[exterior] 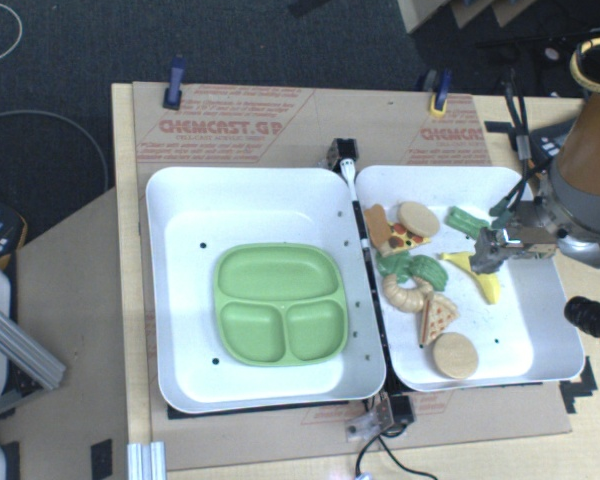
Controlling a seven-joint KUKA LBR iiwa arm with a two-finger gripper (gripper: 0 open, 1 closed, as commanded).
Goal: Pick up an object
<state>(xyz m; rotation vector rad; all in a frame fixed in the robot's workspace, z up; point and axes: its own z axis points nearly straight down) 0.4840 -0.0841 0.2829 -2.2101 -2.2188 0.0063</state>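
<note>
A thick grey rounded arm [580, 203] with a dull orange band [592, 148], ending in a small grey metal hand [490, 248].

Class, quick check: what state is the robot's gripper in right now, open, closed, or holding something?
Gripper: low over the right bin, at the yellow banana; open or closed cannot be told, and nothing is visibly held.

This looks like a robotics lab. A pale board bench [280, 118] printed with red lettering is held by a blue clamp [174, 83] and a yellow-and-blue clamp [439, 93] over dark carpet. Two shallow white plastic bins [170, 268] sit side by side, loose cables [40, 118] trail on the floor, and what may be aluminium framing [20, 353] lies at left.
</note>
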